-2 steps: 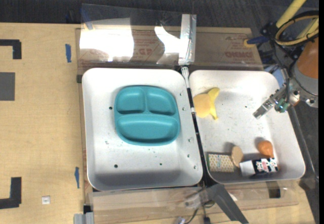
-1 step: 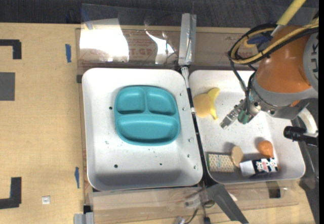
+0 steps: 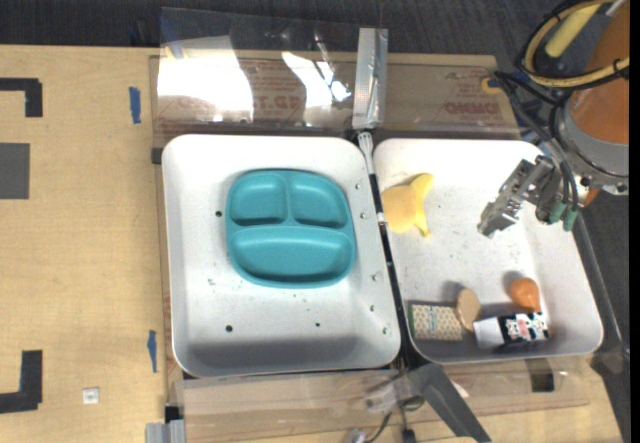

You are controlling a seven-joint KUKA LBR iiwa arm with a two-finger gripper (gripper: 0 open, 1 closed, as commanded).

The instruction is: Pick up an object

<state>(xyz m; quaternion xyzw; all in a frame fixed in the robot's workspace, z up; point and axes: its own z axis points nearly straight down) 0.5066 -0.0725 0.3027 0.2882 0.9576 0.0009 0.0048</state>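
In the right bin (image 3: 450,241) lie a yellow banana-shaped toy (image 3: 408,204) at the upper left, an orange ball (image 3: 524,291), a tan round piece (image 3: 467,305), a patterned block (image 3: 436,322) and a small white bottle with a black label (image 3: 512,329) along the front. My gripper (image 3: 503,207) hangs over the bin's right half, above and apart from these objects, with nothing seen between its fingers.
The left bin (image 3: 190,261) holds a teal divided plate (image 3: 290,227). A clear plastic sheet and a metal bracket (image 3: 369,78) stand behind the bins. Yellow and black cables (image 3: 570,31) loop at the upper right beside the arm.
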